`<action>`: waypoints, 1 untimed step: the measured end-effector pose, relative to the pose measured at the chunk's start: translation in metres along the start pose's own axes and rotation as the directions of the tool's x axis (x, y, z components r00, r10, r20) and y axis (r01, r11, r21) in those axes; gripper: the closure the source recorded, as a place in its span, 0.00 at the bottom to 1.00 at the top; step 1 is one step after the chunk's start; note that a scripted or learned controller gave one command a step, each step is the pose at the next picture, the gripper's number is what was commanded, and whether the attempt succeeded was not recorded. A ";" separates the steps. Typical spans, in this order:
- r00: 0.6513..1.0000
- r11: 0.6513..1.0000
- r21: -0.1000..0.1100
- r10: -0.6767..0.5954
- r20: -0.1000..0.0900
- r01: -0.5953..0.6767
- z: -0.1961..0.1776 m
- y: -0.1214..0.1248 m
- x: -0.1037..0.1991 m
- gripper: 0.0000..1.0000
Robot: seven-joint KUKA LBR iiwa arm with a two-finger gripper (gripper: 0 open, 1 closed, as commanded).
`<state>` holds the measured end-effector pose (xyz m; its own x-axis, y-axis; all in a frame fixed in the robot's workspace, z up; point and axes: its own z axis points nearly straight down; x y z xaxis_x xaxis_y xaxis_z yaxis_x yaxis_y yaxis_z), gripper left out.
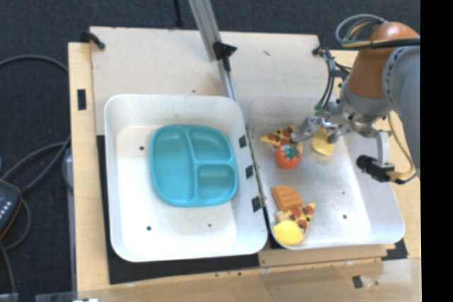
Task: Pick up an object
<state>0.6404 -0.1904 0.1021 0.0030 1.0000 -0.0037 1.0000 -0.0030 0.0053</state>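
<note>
Teal tray [192, 165] in left bin [120, 117].

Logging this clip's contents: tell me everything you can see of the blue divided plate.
The blue divided plate is a turquoise tray, plastic by its look, with rounded corners and three compartments: one long section on its left and two smaller ones on its right. It lies flat, slightly rotated, near the middle of the left white bin. Its compartments hold nothing, and it touches only the bin floor.
</note>
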 end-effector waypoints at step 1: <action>1.000 1.000 -0.002 0.000 0.001 0.000 -0.012 0.001 -0.001 1.00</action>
<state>0.6414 -0.1911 0.1138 0.0031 1.0000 -0.0047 1.0000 -0.0031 0.0078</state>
